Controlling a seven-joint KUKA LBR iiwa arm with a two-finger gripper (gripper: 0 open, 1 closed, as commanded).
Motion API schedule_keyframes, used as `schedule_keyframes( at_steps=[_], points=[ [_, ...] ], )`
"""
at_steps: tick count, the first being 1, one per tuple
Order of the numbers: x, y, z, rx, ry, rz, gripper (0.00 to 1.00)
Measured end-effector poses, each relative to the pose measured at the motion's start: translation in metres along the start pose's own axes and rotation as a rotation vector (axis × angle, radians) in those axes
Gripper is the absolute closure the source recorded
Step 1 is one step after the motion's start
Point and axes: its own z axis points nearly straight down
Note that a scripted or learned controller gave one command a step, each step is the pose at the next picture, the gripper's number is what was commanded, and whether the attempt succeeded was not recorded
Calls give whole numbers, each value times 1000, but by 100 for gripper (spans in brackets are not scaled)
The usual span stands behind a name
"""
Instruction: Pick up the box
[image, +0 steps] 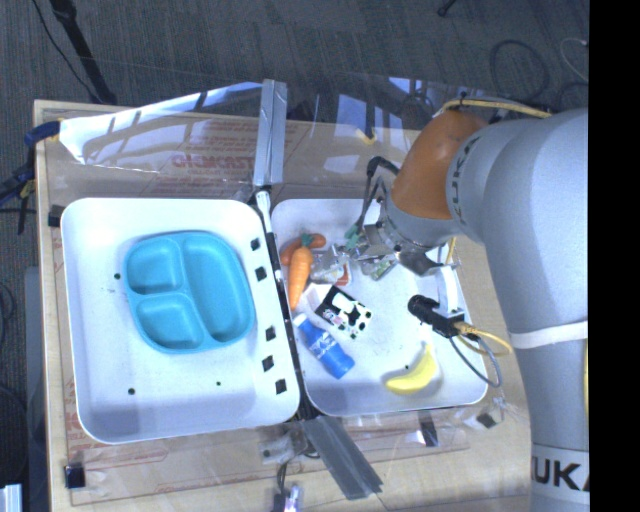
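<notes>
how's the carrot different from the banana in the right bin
The carrot is orange and fairly straight; the banana is yellow and curved. The carrot lies along the right bin's left wall, running top to bottom, beside the blue box; the banana lies near the front wall, towards the right, apart from other items. The carrot is close to the gripper; the banana is farther from it. Both lie flat in the same bin.
</notes>
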Motion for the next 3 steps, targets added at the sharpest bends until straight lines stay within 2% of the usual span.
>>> schedule_keyframes(
  at_steps=[1, 2, 3],
  points=[
    [-3, 31, 5, 17, -16, -59, 0],
    [2, 36, -6, -1, -17, -63, 100],
    [2, 36, -6, -1, -17, -63, 0]
  ],
)
